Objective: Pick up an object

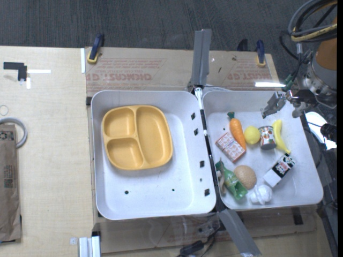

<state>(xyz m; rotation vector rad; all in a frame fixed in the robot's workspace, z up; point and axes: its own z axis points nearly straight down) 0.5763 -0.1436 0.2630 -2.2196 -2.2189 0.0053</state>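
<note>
The right bin (303,197) holds several small items: an orange carrot (237,131), a yellow lemon (252,135), a small can (266,137), a banana (278,135), a red and white box (230,146), a brown oval object (245,175), a green bottle (230,182), a white lump (261,195) and a black and white bottle (280,170). My gripper (283,108) hangs over the bin's far right corner, just above the banana and can. It is open with nothing between its fingers.
A yellow divided plate (138,137) lies in the left bin (155,197). A grey divider post (201,58) stands between the bins at the back. Cardboard (134,71) with blue clamps lines the far edge. A brown bag (8,181) sits at far left.
</note>
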